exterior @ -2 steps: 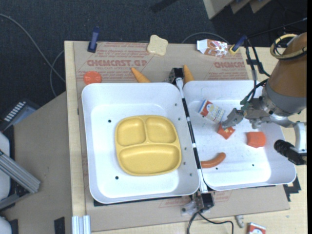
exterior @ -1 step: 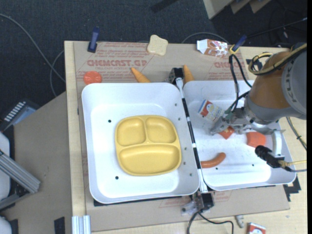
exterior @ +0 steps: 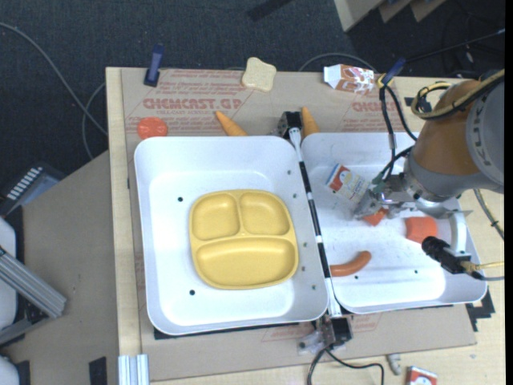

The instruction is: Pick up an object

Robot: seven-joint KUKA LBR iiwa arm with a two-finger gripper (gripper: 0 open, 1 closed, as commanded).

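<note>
The left bin (exterior: 152,215) holds one thing, a yellow divided plate (exterior: 242,239) with three compartments, lying flat near its middle. The right bin (exterior: 401,291) holds several small things: a white carton with red print (exterior: 345,181) near its upper left, tilted; a sausage (exterior: 350,264) lower down; an orange-red piece (exterior: 420,228) toward the right; and a small red item (exterior: 374,217) just beside the gripper (exterior: 377,203).

The sausage lies flat on the bin floor with its long axis close to level across the view, its right end raised a little toward the upper right and its left end toward the divider between the bins. It lies apart from the gripper, below and a little left of it.

The gripper hangs low over the middle of the right bin, between the carton and the orange-red piece. How far its jaws stand apart cannot be told, nor whether anything is between them.

The counter (exterior: 120,135) is a tan board with red printed lettering. Along its far edge lie a blue clip (exterior: 153,65), an orange disc (exterior: 151,127), a carrot-like piece (exterior: 230,123), a slice of bread (exterior: 259,73) and a crumpled wrapper (exterior: 349,77). Beyond the board is dark carpet (exterior: 64,38), with cables running across it.
</note>
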